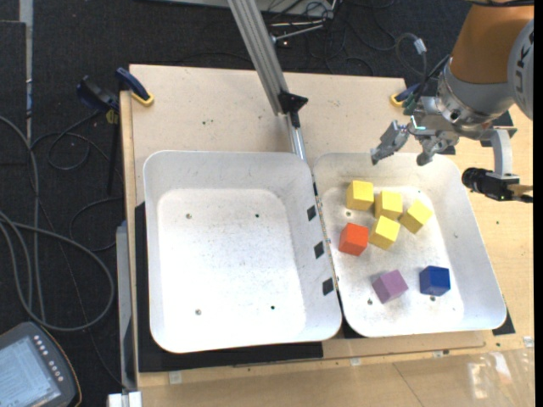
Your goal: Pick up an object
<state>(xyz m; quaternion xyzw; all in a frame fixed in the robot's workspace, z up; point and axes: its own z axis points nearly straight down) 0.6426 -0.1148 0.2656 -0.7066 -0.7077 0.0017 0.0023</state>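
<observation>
Nearest, toward the front edge of the right-hand shallow white bin (pixel 475 299), sit a small blue cube (pixel 434 280) by the front right corner and a small purple cube (pixel 389 285) just to its left, the two apart. Farther back, around the bin's middle, an orange-red cube (pixel 354 239) lies close beside a tilted yellow cube (pixel 384 231). Behind those, three more yellow cubes form a loose row: one (pixel 360 195) at the left, one (pixel 391 203) in the middle, and one (pixel 415 217) at the right, turned on a slant. The left-hand shallow white bin (pixel 161 227) lies alongside on the pale tabletop (pixel 212 108). Farther still, over the right bin's back edge, hangs the grey two-finger gripper (pixel 410 147), its jaws spread apart with nothing between them, clear of every cube. Behind it rises the arm's orange band (pixel 492 24) at the tabletop's back right corner.
</observation>
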